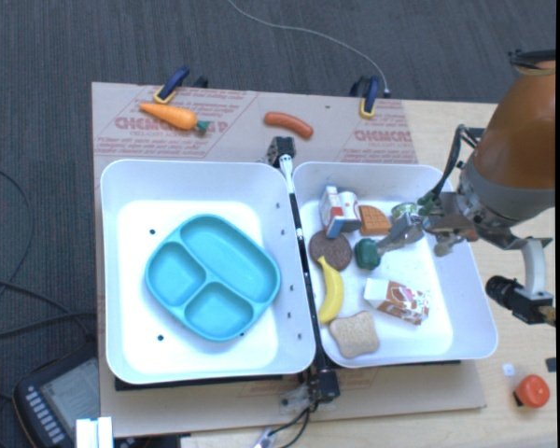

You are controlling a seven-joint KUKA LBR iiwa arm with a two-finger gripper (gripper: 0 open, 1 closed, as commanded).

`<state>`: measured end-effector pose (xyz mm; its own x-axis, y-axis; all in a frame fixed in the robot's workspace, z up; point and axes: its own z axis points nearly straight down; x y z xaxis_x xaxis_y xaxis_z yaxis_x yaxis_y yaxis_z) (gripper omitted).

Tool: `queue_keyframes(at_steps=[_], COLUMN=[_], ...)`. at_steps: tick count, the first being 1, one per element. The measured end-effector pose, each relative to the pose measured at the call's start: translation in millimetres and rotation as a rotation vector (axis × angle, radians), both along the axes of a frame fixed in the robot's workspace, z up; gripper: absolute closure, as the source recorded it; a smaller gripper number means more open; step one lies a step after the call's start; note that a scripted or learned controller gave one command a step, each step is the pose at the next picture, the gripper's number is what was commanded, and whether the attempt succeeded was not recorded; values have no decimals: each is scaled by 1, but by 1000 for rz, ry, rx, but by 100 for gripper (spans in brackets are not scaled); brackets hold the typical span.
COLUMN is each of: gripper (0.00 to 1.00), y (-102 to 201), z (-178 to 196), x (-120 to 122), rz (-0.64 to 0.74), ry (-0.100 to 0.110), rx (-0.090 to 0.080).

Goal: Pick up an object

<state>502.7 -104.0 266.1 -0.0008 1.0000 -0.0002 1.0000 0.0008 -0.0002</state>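
Note:
My gripper (386, 242) reaches into the right bin (467, 287) from the right, slanting down and to the left. Its tip sits right beside a small dark green round object (366, 253), touching it or nearly so. Close by lie a red and white carton (336, 210), an orange-brown cracker (374, 219), a brown cookie (331, 248), a yellow banana (332, 290), a white and red packet (399, 301) and a bread slice (356, 334). I see nothing lifted off the bin floor.
The left bin (121, 250) holds a blue divided plate (213, 275). On the cardboard behind the bins lie a toy carrot (173, 116) and a sausage (288, 124). An orange object (532, 392) sits at the bench's front right corner.

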Motion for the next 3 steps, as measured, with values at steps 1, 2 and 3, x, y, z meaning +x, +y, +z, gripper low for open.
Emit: queue_keyframes(at_steps=[1, 2, 3], gripper=[0, 0, 0], y=[-8, -5, -4], z=[-126, -151, -153], x=[-13, -11, -11], rz=[-2, -5, -6], ry=[3, -20, -23], rx=[1, -11, -13])
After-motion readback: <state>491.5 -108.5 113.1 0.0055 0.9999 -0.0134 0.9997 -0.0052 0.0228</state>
